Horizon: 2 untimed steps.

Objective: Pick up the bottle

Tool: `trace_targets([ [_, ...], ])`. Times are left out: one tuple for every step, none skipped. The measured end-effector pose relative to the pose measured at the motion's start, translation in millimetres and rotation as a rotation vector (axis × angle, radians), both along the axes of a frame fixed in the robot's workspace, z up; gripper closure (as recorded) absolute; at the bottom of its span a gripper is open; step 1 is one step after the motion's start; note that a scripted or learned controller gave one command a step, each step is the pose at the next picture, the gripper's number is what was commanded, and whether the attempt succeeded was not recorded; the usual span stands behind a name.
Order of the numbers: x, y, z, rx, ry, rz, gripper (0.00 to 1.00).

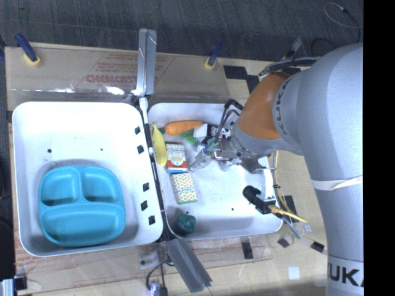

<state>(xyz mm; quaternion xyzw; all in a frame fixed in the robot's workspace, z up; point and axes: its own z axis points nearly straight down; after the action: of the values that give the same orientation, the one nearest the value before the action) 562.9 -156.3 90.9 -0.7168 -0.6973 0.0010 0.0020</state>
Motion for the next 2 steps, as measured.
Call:
trace_targets([
  [61.0,-40.1,-3.2,0.014,0.024,-0.198,0.00],
  [59.1,-34.9,3.2,0.021,0.040,-0.188,1.00],
])
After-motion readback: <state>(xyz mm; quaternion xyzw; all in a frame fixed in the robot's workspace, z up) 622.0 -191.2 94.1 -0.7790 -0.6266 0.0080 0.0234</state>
